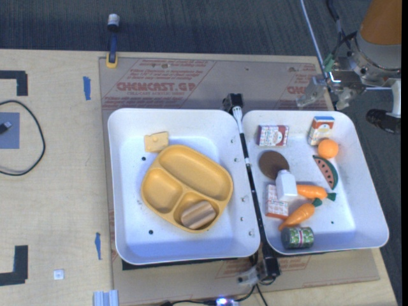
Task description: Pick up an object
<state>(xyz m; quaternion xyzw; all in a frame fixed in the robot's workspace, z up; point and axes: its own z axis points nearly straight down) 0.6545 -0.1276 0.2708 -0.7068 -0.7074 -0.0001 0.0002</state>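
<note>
gripper (326, 89): at far right, above the bench just beyond the far rim of the right bin; pale fingers seen around the tip, nothing between them; spread or pressed together, cannot tell from this slant
arm (381, 18): reaching in from the right, orange band at the top right corner, grey wrist below it
right bin (373, 199): nearest to the gripper; holds all the loose pick targets
juice carton (321, 129): far right corner of the right bin, closest thing to the gripper, upright
orange (328, 148): just near side of the carton, touching or almost
red box (272, 135): far left part of the right bin, lying flat
watermelon slice (325, 171): right side of the bin, apart from the orange
brown disc (273, 164): left of centre, flat
white bottle (285, 185): centre, lying partly over a second small red box (276, 206)
carrots (311, 192): two, one touching the bottle, the other (298, 214) nearer, by the can
green can (297, 237): near edge of the bin, on its side
left bin (121, 171): holds yellow divided tray (191, 171) with a bread roll (198, 214) in the near compartment; cracker (156, 141) just beyond the tray
step: approach, judged; nothing picked yet, gripper outside the bin
next move: likely shift toward near side over the right bin, choose one target, descend; carton or orange shortest reach
risk: carton and orange crowded; centre pile overlapped, harder to grab cleanly
</note>
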